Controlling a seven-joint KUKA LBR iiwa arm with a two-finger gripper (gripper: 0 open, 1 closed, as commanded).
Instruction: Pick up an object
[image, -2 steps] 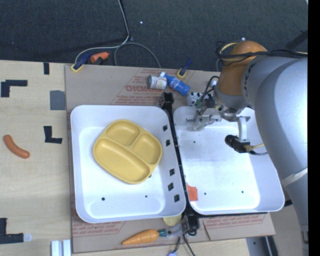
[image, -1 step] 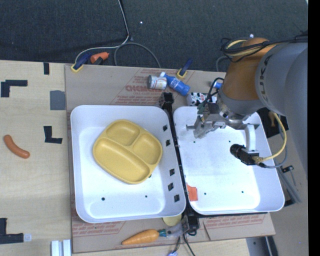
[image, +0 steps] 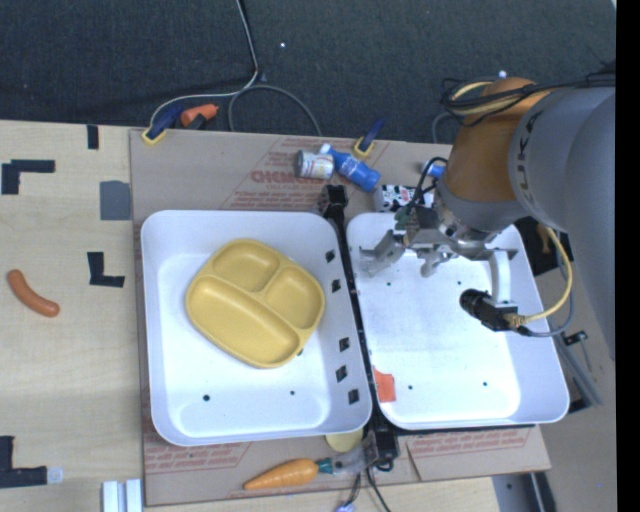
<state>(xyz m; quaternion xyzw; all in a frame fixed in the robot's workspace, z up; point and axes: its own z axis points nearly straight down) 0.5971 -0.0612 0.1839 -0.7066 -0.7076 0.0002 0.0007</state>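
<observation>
Two white bins: left bin (image: 160, 300) holds one yellow divided plate (image: 256, 300); right bin (image: 450, 400) holds one small orange piece (image: 384, 386), near-left corner. One gripper (image: 405, 252), fingers spread and holding nothing, hangs over right bin's far-left part. Worktop (image: 60, 250) extras: one sausage (image: 33, 293) left, one carrot (image: 282, 474) near edge.

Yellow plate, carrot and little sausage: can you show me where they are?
Yellow plate (image: 256, 302), camera view, on its middle ridge.
Carrot (image: 281, 476), camera view, on its orange body.
Sausage (image: 33, 293), camera view, on its middle.

One fixed cam above bench, slanted look down, both bins (image: 160, 300) in frame, arm (image: 560, 150) entering right
</observation>
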